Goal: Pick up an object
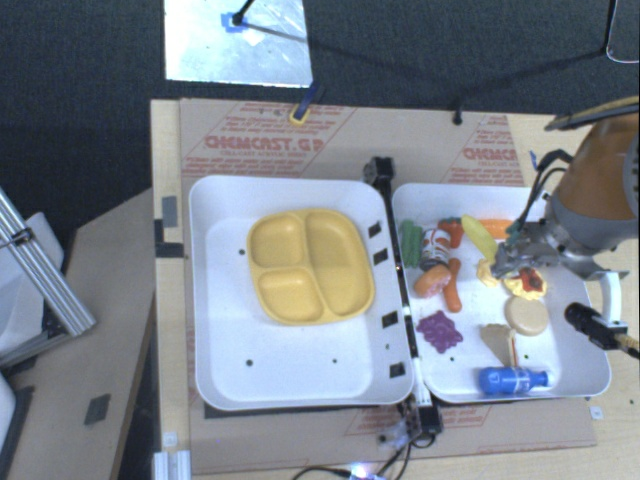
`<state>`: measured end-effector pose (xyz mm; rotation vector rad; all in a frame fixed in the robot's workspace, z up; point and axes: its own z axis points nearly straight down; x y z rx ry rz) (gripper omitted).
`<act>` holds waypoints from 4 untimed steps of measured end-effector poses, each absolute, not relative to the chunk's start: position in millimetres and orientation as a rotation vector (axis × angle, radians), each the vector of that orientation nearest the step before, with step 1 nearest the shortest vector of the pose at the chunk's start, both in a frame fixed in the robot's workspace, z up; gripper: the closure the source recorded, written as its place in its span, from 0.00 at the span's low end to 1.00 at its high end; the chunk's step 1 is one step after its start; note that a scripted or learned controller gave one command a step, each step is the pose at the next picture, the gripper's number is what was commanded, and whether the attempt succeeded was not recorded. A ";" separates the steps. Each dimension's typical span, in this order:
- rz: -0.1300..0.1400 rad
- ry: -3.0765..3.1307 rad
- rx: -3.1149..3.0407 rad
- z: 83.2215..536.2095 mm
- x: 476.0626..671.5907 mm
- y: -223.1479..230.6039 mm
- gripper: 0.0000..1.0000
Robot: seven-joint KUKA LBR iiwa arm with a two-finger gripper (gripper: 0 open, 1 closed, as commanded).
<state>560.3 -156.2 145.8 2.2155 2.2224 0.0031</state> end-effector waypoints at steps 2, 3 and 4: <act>0.003 2.225 2.213 225.5 560.9 -151.5 1.00; 0.003 2.230 2.212 236.0 560.7 -98.1 1.00; 0.004 2.232 2.211 230.0 564.5 -36.0 1.00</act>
